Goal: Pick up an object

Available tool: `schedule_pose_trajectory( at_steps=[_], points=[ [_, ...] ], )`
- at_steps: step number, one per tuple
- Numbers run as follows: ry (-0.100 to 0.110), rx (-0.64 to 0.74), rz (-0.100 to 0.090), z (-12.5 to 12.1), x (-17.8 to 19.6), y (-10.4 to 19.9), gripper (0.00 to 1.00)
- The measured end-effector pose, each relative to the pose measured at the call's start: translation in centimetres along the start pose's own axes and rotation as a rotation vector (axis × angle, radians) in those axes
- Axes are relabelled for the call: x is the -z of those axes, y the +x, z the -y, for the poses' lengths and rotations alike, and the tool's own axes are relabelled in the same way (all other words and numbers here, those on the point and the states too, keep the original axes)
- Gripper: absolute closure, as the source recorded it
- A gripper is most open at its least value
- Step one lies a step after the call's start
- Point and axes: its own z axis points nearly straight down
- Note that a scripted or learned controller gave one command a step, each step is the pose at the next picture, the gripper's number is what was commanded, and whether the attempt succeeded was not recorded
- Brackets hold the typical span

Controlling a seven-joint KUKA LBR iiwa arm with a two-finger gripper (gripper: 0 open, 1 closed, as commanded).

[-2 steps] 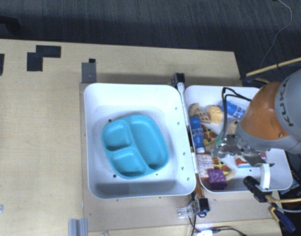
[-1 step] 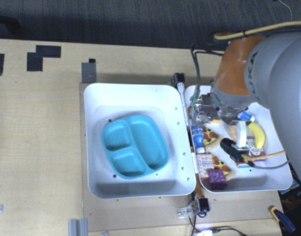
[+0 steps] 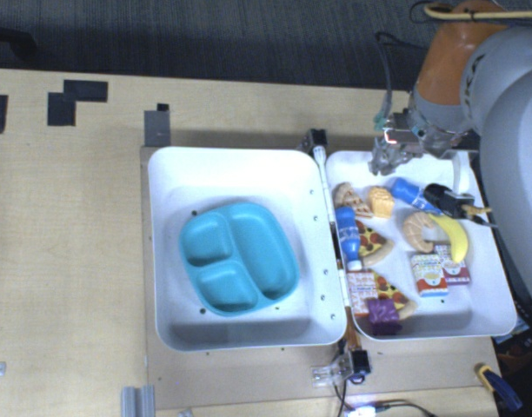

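Left bin (image 3: 166, 233): one blue divided plate (image 3: 238, 256), centred. Right bin (image 3: 492, 315): banana (image 3: 451, 235), blue bottle (image 3: 347, 234), pizza slice (image 3: 375, 245), small carton (image 3: 430, 275), purple block (image 3: 383, 314). Claw (image 3: 386, 162): at right bin's far edge; grip state cannot be told.

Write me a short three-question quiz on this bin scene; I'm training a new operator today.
1. True or false: the sky-blue three-compartment plastic plate lies in the left white bin.
2. Which lies beside the yellow toy banana: A) round tan bagel, B) purple toy grapes?
3. Fill in: the grey two-finger gripper hovers over the ___ white bin.

Key: 1 true; 2 A; 3 right.
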Motion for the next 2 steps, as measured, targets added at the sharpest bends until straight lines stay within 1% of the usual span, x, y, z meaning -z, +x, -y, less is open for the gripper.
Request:
schedule_pose_trajectory(
  at_steps=[1, 2],
  points=[
    [0.000, 0.002, -0.001, 0.0, 0.0, 0.1, 0.00],
    [-0.001, 0.002, -0.001, 3.8, -8.1, -2.7, 0.00]
  ],
)
